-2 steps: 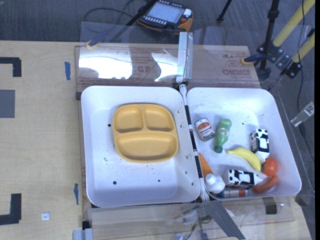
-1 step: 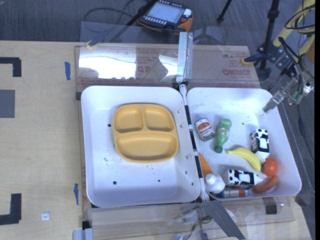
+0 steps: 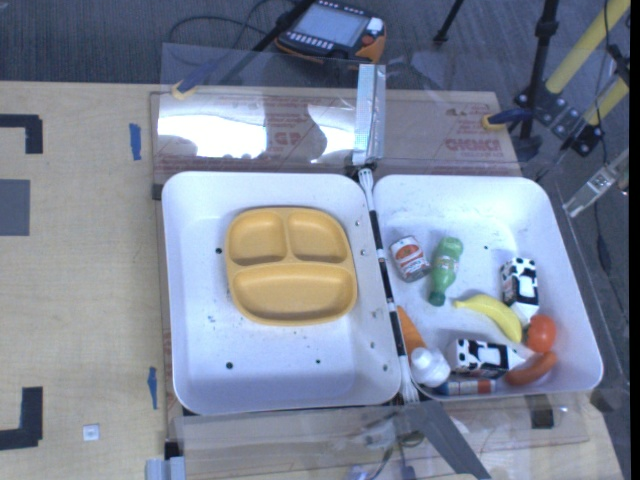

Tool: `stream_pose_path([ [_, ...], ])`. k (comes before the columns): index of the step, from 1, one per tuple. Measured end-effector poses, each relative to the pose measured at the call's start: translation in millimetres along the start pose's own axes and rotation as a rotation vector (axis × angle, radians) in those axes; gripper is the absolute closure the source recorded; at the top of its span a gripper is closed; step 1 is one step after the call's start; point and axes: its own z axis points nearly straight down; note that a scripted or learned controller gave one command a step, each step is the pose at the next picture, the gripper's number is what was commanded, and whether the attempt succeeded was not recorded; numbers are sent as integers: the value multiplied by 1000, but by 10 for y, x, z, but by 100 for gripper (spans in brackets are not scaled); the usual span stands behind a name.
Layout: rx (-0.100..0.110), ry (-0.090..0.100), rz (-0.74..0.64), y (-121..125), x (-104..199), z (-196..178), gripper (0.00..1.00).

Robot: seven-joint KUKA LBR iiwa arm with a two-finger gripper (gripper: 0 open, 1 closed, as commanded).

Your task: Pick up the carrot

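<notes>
A: On the left we see a yellow divided plate (image 3: 291,265) in the left bin (image 3: 190,298); what step are we at?

B: The very start. The carrot (image 3: 408,330) lies untouched at the right bin's (image 3: 560,228) left wall, beside a white bottle (image 3: 430,367). The fingers' state we cannot tell. Next we need a reach down onto it.

The carrot (image 3: 408,329) is small and orange. It lies flat in the right bin (image 3: 470,200), close against the wall between the two bins, with its lower end by a white bottle (image 3: 430,367).
</notes>
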Motion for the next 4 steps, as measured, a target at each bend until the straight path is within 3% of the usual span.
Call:
stream_pose_path([
  [1,0,5,-410,261,-154,452,100],
  [2,-1,0,-312,79,-54,146,100],
  [3,-4,-3,-815,428,-264,191,100],
  [4,-4,4,-1235,432,-263,444,100],
])
